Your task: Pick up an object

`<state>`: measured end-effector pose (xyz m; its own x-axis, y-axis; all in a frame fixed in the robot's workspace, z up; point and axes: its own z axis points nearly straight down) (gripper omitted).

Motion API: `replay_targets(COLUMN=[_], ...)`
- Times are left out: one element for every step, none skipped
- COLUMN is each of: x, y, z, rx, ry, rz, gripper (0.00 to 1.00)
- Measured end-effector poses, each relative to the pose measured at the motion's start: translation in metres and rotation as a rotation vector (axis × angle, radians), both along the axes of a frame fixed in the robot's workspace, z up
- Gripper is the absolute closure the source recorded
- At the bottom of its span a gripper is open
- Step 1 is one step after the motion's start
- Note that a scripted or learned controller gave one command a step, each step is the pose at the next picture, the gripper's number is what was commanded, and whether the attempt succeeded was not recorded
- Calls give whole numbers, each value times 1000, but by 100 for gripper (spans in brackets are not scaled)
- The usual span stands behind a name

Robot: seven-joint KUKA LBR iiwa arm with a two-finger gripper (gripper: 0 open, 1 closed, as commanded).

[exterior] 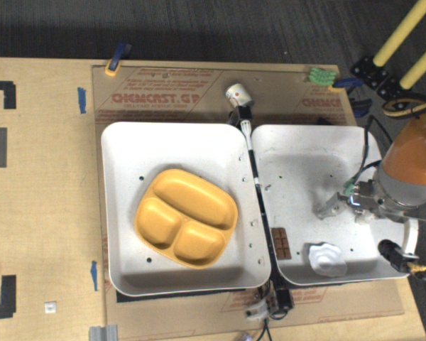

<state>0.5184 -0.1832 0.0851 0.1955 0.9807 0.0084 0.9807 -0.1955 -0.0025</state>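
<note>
Looking down on the desk (42, 190), we see two shallow white bins side by side. The left bin (121, 155) holds a yellow divided tray (186, 217), lying flat near the bin's middle. The right bin (298, 155) holds a small brown block (280, 243) close to its left wall and a crumpled white object (328, 258) near its front edge, the two a little apart.

The arm (410, 163) reaches in from the right, and its tool (334, 203) hangs over the right bin's middle, behind the white object and to the right of the brown block. Whether the tool is spread or clenched we cannot tell; the metal parts there are blurred and too small to read. We see nothing between them.

We judge that the step in hand is the approach: the tool is over the bin, but no object is lifted or gripped. The white object looks like the nearest candidate. The next move, as we read it, calls for shifting the tool toward the bin's front edge until it sits above the chosen object, then lowering straight down around it. The soft, crumpled shape may squash or slip, and the bin wall just beside it leaves little room.
</note>
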Motion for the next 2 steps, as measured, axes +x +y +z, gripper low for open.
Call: replay_targets(x=[23, 76], y=[-2, -19], z=[0, 1], rx=[-9, 13], ry=[-5, -10], rz=[268, 473], gripper=[0, 0])
